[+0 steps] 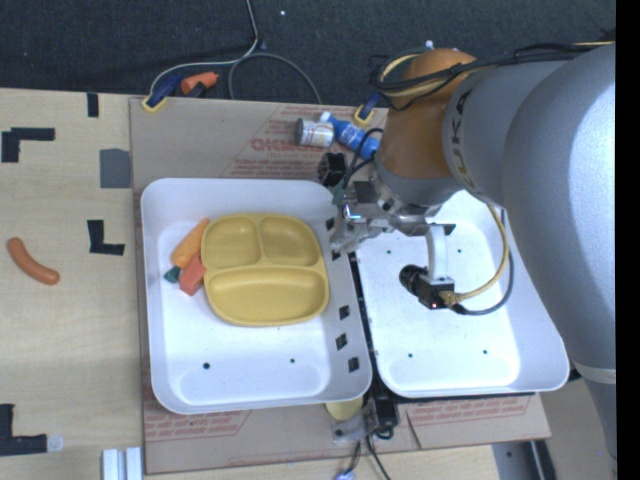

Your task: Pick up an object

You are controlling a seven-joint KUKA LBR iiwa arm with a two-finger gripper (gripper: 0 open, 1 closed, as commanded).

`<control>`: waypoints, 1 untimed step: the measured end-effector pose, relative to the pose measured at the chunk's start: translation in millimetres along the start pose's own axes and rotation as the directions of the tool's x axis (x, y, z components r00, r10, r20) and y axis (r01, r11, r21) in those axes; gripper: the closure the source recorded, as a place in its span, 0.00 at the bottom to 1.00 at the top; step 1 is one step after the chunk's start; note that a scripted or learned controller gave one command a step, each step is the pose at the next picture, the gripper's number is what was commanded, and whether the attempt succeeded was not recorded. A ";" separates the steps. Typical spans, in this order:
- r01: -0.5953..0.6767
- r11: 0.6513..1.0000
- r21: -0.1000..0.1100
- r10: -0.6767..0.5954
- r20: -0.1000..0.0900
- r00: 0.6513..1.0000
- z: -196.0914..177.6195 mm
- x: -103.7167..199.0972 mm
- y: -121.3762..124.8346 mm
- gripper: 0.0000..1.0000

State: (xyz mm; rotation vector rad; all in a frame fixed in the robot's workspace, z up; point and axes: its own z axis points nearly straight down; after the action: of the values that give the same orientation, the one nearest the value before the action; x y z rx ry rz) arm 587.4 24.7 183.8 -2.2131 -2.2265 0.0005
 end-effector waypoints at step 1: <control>-0.005 1.000 0.000 0.005 0.002 1.000 0.0 -3.7 -8.1 1.00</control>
State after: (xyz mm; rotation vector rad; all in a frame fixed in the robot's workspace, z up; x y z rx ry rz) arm 579.3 21.0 183.9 -2.2197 -2.2212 0.0029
